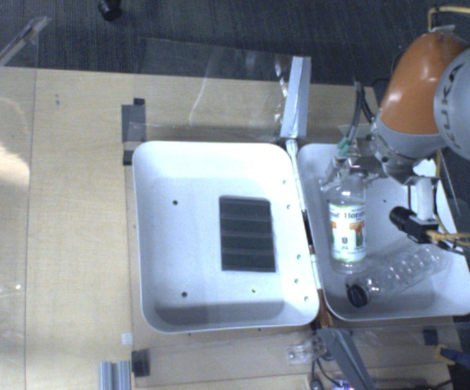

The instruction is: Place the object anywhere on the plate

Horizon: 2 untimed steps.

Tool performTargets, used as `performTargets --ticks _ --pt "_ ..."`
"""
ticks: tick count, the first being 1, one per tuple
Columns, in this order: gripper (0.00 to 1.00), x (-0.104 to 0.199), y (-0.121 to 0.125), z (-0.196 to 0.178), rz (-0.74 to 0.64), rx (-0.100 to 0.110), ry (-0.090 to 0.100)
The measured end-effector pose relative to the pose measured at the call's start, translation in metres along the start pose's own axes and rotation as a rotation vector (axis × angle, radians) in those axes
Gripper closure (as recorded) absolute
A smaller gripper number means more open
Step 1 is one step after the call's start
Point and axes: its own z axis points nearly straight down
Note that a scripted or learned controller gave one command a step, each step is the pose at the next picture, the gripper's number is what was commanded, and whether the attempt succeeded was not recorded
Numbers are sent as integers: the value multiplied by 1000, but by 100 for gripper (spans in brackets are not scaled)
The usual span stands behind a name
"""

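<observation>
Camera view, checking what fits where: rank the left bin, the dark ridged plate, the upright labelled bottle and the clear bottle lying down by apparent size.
1. left bin
2. dark ridged plate
3. upright labelled bottle and clear bottle lying down: similar, unranked.

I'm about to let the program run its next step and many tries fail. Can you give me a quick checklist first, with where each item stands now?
1. Bottle upright under the claw: ok.
2. Claw's grip on its top: cannot tell.
3. Bottle out of the right bin: not ok.
4. Plate lying flat in the left bin: ok.
5. Plate free to receive it: ok.
6. Clear bottle lying apart from the upright one: ok.
</observation>
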Motion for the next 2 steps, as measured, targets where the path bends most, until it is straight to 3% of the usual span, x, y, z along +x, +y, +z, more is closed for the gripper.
performTargets --ticks 1,2 --pt "100 47 21 -38 -271 1 0" --pt "100 120 -2 -25 -509 1 1"
